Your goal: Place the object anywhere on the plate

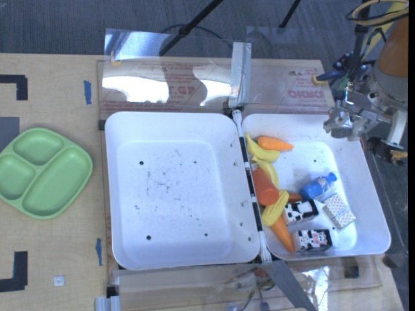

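- Green plate (44, 172) lay on the wooden bench (58, 76), well left of the left bin (175, 186); three compartments; its left rim ran right to the frame edge, so cut or not can't tell.
- Black angle marks on the bench, above & below the plate, were partly cut by the frame edge; blue tape bits between plate & left bin.
- Left bin: white, scuffed w/ grey marks & a few dark dots on the floor.
- Shiny clear sheet (162, 76) behind the left bin gave glare; mirrored red lettering on it not readable.
- Right bin (369, 199) touched the left bin's right side. Objects heaped along the shared wall: orange carrot (275, 144) at top, yellow banana (264, 161) just below, red-orange piece (264, 186) partly under it, second yellow piece (275, 206), another carrot (281, 233) lowest.
- Further from the left bin: blue bottle (318, 186), two black-and-white cow-print items (301, 211), one lower (314, 239), & a small patterned box (339, 211). Overlaps hid their edges; which was the task object unclear.
- Gripper (340, 123) hung over the right bin's far corner, farthest from the left bin, apart from the heap; nothing seen in it. Fingers too blurred & small: can't tell wide or narrow.
- Arm (392, 63) cut off by frame edge; cables crowded it.
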`<action>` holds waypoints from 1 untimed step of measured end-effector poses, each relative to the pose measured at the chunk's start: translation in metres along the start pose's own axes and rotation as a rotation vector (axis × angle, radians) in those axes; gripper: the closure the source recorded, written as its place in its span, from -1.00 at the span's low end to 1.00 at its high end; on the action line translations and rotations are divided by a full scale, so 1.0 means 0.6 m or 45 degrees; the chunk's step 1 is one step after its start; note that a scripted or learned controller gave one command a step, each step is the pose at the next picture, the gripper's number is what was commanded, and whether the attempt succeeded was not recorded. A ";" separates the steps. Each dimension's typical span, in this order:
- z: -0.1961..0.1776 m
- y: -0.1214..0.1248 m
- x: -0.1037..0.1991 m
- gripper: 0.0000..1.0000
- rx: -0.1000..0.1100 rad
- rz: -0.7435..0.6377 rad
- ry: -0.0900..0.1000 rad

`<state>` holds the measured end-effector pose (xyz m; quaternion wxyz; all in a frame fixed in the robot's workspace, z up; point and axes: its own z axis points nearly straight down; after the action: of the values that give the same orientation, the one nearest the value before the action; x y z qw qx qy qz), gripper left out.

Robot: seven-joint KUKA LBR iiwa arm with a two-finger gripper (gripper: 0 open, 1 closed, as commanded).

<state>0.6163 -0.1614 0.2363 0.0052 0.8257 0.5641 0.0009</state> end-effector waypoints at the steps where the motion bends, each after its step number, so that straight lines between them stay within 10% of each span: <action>1: 0.100 -0.131 -0.051 1.00 0.014 -0.049 0.006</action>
<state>0.5326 -0.1615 0.1757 -0.0008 0.8147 0.5798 -0.0004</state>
